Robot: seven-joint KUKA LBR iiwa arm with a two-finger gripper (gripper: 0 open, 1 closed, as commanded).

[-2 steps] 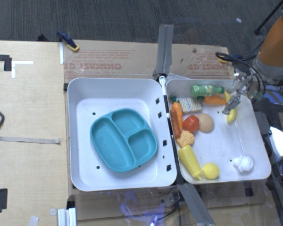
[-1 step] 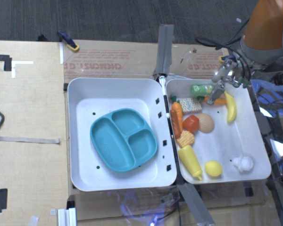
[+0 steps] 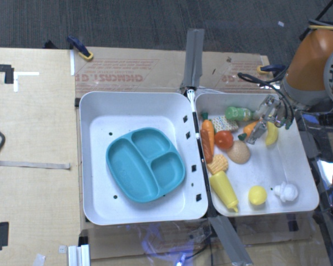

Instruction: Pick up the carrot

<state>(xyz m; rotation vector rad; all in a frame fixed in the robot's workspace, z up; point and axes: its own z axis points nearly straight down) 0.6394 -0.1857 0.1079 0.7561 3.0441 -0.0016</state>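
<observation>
Nearest the camera, along the front of the right bin [image 3: 308,206], lie a yellow squeeze bottle [image 3: 224,190], a lemon [image 3: 257,195] and a small white piece [image 3: 287,192]; further in, against that bin's left wall, the carrot [image 3: 207,139] lies lengthwise, touching a red tomato [image 3: 224,140] on its right, with a tan potato-like lump [image 3: 239,153] and a waffle-textured piece [image 3: 217,163] just beside. Beyond these, the pincer [image 3: 259,131] hangs low over the middle of the bin, near a banana [image 3: 272,134] and a small orange piece [image 3: 248,129], well to the right of the carrot; whether it is apart or together I cannot tell. At the far wall rests a green vegetable [image 3: 238,113]. Left, the other bin [image 3: 91,148] holds a blue divided plate [image 3: 146,164]. As I judge it, the risk is a descent here catching the banana or the small orange piece instead, or, at the carrot, the wall and tomato blocking a clean grip
</observation>
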